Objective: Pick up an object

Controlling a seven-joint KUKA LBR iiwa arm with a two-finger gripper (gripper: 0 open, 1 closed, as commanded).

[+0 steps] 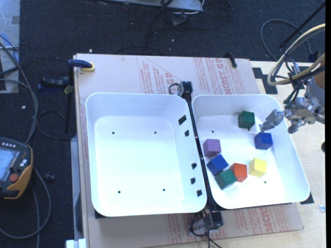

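The gripper [283, 121] is seen over the right bin [295, 154], fingers spread apart, nothing held between them. Blue cube [264, 140] lies just beside it; green cube [246, 120] lies to its left.

Smooth glossy white plastic bins [139, 107] — on matt printed cardboard sheet [155, 71].

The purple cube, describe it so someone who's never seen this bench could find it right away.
Look in the right-hand white bin, along its left wall by the divider. The purple cube tops a cluster, just above a blue cube. It is the only purple block; the others are green, blue, orange and yellow.
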